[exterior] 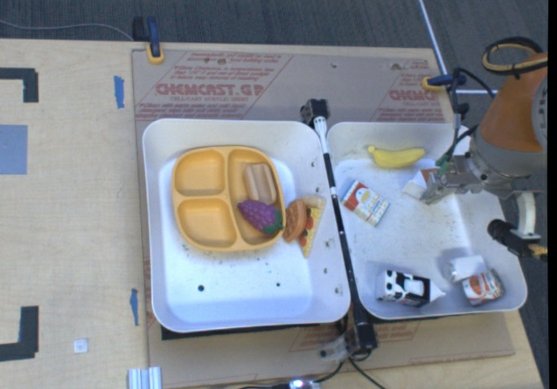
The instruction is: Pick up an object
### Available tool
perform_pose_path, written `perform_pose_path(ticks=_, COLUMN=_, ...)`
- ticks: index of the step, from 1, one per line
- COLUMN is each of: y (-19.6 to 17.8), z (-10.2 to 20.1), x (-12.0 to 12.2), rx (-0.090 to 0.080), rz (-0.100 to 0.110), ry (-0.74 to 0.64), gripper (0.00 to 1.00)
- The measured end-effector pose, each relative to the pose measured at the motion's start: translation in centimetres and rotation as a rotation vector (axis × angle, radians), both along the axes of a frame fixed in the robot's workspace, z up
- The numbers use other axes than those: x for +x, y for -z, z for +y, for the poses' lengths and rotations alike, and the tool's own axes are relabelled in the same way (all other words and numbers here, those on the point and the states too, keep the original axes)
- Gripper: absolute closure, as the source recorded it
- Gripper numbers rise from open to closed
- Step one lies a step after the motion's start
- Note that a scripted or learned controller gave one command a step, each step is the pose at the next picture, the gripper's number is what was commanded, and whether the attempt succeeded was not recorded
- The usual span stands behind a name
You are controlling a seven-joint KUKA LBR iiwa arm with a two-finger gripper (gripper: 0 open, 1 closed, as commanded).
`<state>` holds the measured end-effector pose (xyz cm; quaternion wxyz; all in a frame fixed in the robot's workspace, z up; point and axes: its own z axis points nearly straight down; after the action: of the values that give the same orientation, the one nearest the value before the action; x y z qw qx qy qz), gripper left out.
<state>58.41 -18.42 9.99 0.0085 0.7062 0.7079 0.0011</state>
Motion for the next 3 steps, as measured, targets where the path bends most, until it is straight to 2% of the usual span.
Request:
perform_pose_path(ticks=1, y=-9.2, z=3.8, x=-2.6, rx=0.010, rz=0.012, ry=0.000, gripper=1.00)
perform_pose_path(ticks=2, y=-13.3, z=6.4, x=-9.3, rx=0.012, rz=0.015, ry=0.002, gripper=1.00)
perform_pose_path(ticks=3, y=-12.4, z=8.0, x=-10.4, rx=0.011, rz=0.014, ry=0.002, gripper=1.00)
